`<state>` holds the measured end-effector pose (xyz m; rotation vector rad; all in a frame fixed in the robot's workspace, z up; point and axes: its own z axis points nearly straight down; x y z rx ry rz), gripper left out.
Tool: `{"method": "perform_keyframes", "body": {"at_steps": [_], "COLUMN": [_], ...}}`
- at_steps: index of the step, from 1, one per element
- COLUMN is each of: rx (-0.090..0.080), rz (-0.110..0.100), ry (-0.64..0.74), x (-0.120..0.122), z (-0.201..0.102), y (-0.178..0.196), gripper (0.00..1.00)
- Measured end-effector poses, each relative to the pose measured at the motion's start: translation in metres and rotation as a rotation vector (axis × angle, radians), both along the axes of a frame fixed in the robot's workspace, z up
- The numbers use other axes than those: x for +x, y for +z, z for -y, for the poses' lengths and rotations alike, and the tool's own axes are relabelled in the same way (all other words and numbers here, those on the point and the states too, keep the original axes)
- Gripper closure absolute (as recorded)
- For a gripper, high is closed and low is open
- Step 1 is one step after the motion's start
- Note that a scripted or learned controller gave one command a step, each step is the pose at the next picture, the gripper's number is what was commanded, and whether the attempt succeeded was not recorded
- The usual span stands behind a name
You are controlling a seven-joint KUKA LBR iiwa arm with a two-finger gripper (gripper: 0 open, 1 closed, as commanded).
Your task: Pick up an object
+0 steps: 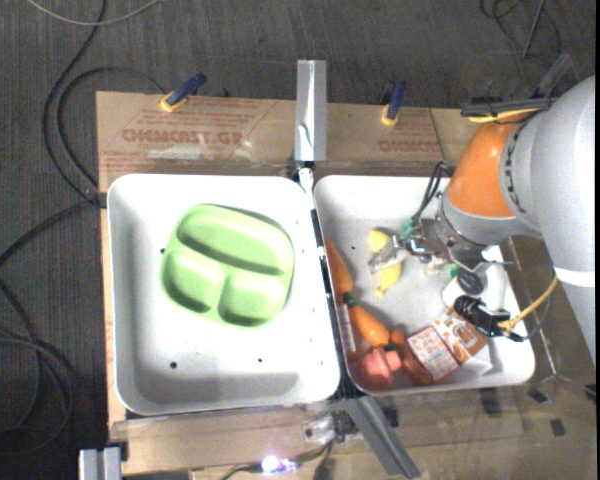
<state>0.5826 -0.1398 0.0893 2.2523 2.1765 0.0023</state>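
Observation:
The right bin (420, 200) holds several small items. A yellow piece (379, 240) lies near its middle, with another yellow piece (388, 278) just below it. My gripper (398, 254) reaches in from the right and sits low, right between these two yellow pieces and touching or nearly touching them. The grey arm with its orange band (485, 183) covers the bin's upper right part. Along the bin's left wall lies an orange carrot (337, 268), and a second carrot (368, 323) lies below it.
A pink-red toy (379, 365) and a red-brown packet (442, 348) lie at the right bin's front edge. The left bin (140, 358) holds a green divided plate (228, 265). A metal divider post (310, 118) stands between the bins at the back.

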Motion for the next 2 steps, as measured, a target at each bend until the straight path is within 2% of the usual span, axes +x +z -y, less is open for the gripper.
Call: {"method": "perform_keyframes", "body": {"at_steps": [1,2], "rx": [-0.004,0.003], "rz": [0.001,-0.012], "ry": [0.0,0.023], "x": [0.001,0.036], "z": [0.001,-0.052], "y": [0.008,0.103], "gripper": [1.0,1.0]}}
